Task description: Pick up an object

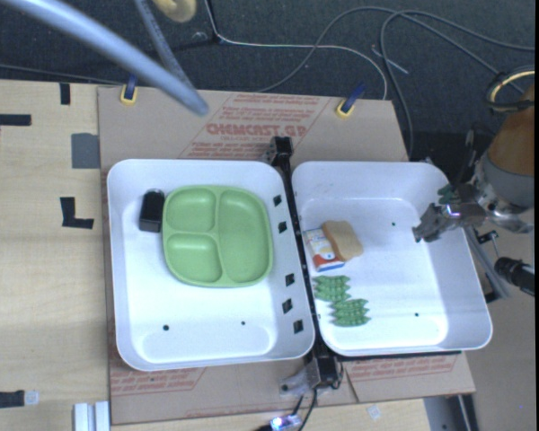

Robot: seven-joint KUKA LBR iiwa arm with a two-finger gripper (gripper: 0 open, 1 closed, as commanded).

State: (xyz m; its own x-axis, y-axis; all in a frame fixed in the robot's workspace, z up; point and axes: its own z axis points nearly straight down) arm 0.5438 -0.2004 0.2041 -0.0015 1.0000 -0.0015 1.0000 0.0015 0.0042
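end effector (428, 226) poised at right bin (449, 330) rim, grip state impossible to tell. could miss the bread slice (344, 238), lying well apart, or clip the wall.

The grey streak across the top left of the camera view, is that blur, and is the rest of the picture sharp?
In the camera view, the grey bar is soft and smeared, probably out of focus near the lens. The green plate and both white bins are fairly sharp under even light with faint shadows. The gripper at the right bin's edge looks slightly blurred.
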